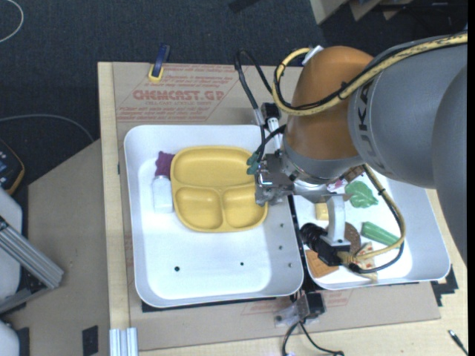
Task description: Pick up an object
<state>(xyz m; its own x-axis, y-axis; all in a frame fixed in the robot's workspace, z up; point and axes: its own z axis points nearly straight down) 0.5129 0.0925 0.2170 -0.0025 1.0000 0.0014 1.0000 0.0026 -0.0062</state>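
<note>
A yellow divided plate (213,187) lies in the left bin (208,273), toward its back right. A white bottle with a purple cap (161,182) lies along the plate's left edge. My gripper (262,185) is low at the plate's right rim, next to the wall between the two bins. The wrist and the orange band (326,102) cover most of it. In the right bin (423,262), green pieces (369,212), a small yellow item (321,211) and a brown and white item (356,252) show past the arm.
Black cables (252,87) run from the wrist over the back of the bench. A cardboard sheet with red print (178,93) lies behind the bins, with a blue and yellow tool (158,64) on it. The arm covers much of the right bin.
</note>
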